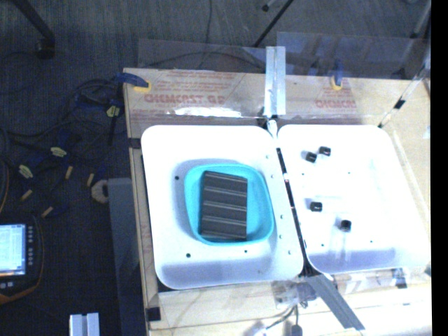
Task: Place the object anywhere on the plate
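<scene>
Claw state: can't tell from this frame, so no call on apart, together or clamped. Task thing as I read it: dark ribbed block [224, 205], lying flat on the blue plate [262, 219], long side running near-to-far, all four edges inside the plate rim, slightly right of plate centre. Plate sits in the middle of the left bin [157, 208]. Judgement: the place step looks done and the block is resting on its own with nothing bearing on it. Next move, if any, is just a check that it sits flat; no regrasp looks needed. Caveat: the right bin [381, 187] holds four small black pieces, two close together at the far left [324, 150] [311, 157], one mid left [316, 206] and one nearer [344, 224]. They're too small to identify. If one of those is the intended object, the job isn't started, and the pick would call for a fine grasp, then a carry left over the wall where the two bins meet. Nothing stands over the plate. A metal post [275, 75] rises at the far side between the bins. Counter [210, 93] shows printed board at the far edge. Off the counter to the left there are loose cables [77, 117] and a pendant screen [14, 249] on the floor, well apart from the work.
</scene>
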